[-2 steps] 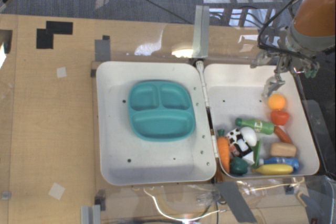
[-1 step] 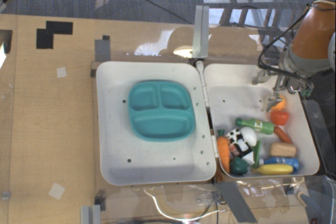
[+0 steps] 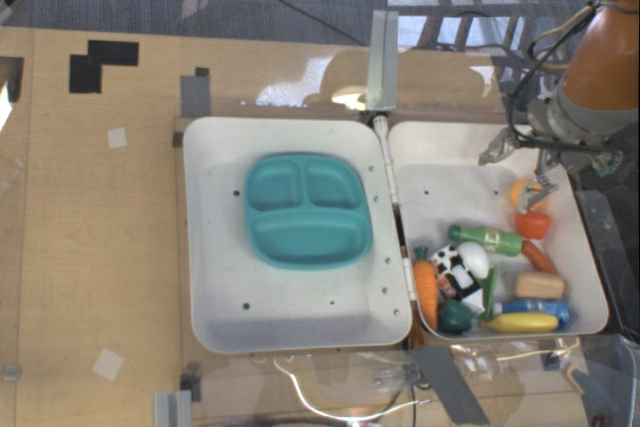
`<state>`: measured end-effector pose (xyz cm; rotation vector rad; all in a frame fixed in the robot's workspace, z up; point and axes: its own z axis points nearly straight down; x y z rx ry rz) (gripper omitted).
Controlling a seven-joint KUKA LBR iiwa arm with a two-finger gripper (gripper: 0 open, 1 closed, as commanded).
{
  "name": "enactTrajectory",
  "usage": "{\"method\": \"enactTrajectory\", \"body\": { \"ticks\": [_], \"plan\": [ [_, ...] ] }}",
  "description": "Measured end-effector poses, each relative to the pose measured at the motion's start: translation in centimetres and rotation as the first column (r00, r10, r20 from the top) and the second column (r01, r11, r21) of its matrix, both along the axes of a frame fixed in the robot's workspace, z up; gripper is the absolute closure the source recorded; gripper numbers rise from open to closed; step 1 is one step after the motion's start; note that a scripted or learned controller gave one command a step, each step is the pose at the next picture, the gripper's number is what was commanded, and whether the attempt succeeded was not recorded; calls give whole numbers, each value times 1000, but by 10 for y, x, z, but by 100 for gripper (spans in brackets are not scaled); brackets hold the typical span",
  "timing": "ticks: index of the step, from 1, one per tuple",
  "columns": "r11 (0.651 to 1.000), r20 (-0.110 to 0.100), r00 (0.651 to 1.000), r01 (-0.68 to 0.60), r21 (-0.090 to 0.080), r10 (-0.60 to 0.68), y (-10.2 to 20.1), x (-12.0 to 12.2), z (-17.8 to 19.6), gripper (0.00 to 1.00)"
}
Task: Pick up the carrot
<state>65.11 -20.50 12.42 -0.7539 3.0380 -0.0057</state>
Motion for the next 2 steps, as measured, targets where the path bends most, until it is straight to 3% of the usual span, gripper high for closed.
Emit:
{"method": "enactTrajectory", "body": {
  "ticks": [1, 2],
  "plan": [
    [999, 9, 999, -42, -5, 42, -2, 23, -28, 0],
    [975, 2, 975, -224, -4, 224, 0, 21, 2, 0]
  ]
}}
